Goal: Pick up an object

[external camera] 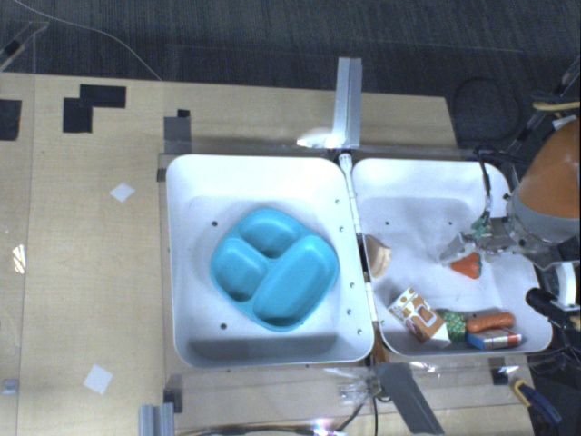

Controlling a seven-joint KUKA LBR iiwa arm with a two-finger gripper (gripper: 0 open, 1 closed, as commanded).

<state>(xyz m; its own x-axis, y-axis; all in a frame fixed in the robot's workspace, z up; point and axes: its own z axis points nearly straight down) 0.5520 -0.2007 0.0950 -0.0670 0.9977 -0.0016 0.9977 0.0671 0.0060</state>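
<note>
My gripper (463, 249) reaches in from the right over the middle of the right bin (408, 189). A small red-orange object (467, 266) with a green tip lies directly beneath it, touching or nearly touching its tip. Along the bin's front edge lie a brown-and-white carton (416, 314), a green piece (454, 323), a red-orange sausage shape (491, 320) and a blue, white and red item (496, 340). A tan and white object (378, 258) rests against the bin's left wall.
The left bin (195, 198) holds a blue divided plate (274, 268). The arm's orange band (552, 184) and grey wrist hang over the right bin's right side. A metal post (349, 98) stands behind the wall between the bins.
</note>
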